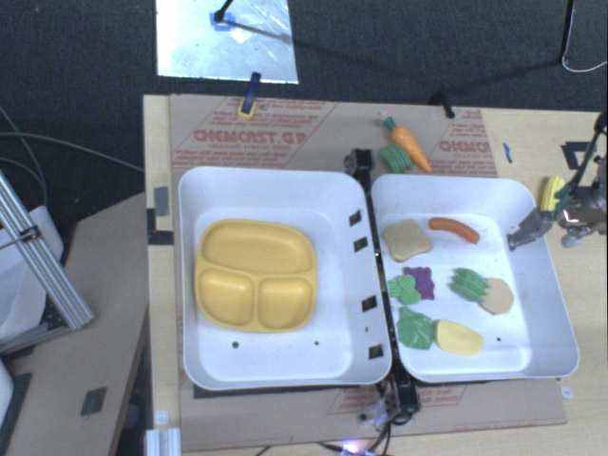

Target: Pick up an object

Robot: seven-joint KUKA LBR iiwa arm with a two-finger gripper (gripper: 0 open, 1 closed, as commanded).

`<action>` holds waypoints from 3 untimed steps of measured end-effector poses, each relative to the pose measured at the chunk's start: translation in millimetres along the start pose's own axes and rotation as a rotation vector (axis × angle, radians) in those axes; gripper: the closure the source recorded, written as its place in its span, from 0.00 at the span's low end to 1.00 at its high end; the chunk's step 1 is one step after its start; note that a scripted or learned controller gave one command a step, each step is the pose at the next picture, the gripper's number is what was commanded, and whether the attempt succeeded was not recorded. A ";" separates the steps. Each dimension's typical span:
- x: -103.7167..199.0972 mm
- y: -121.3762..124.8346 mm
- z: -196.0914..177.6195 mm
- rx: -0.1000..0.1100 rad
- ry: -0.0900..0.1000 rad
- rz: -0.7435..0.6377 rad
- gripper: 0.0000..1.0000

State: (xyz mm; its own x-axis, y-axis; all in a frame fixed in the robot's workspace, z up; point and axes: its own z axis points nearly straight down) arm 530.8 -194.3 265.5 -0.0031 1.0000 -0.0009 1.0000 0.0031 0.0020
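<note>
You've nothing picked yet: the gripper (528,228) hangs at the right bin's (546,297) edge, its opening impossible to tell, the sausage (453,228) and other toys untouched.

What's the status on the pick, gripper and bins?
Gripper at right bin's right rim, nothing between its fingers. Sausage, bread slice, grapes untouched in right bin. Yellow tray in left bin. Path clear.

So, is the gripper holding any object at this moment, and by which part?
Nothing is held. The gripper is at the right bin's right edge, apart from the toy foods; the sausage lies nearest, untouched.
</note>
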 end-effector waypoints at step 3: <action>-12.6 63.1 179.8 -0.005 -0.002 -0.003 0.00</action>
State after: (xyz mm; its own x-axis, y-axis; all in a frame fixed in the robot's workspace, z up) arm 594.3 -206.9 85.9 -0.0059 1.0000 -0.0031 1.0000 0.0059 0.0075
